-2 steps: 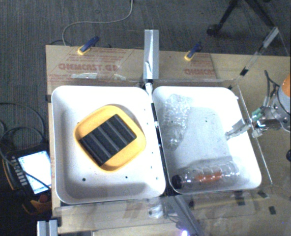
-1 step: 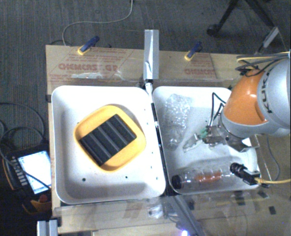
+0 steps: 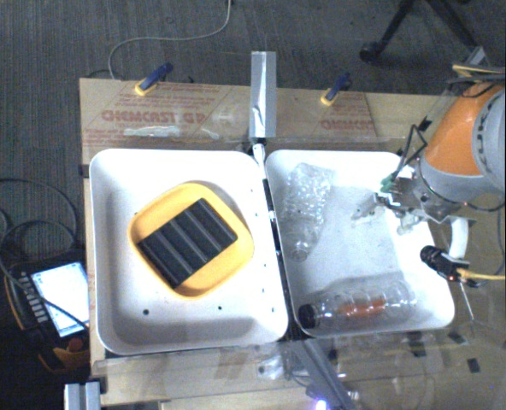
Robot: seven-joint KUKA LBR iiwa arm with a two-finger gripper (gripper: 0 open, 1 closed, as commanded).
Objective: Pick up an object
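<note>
In the left bin (image 3: 108, 306) lies a yellow slab with a black ribbed top (image 3: 193, 237), turned at an angle. The right bin (image 3: 364, 250) holds a crumpled clear plastic bottle (image 3: 304, 202) by its left wall. A second clear bottle (image 3: 360, 304) with a black cap and orange inside lies along its near wall. My gripper (image 3: 383, 207) hangs over the right bin's upper right part, near the right wall, apart from both bottles. Nothing shows in it. The orange band of the arm (image 3: 462, 148) sits just behind it.
A metal bar (image 3: 262, 101) stands at the back where the two bins meet. Two blue and yellow clamps (image 3: 153, 78) (image 3: 336, 86) grip the board's far edge. A tablet (image 3: 56, 295) and cables lie on the floor to the left.
</note>
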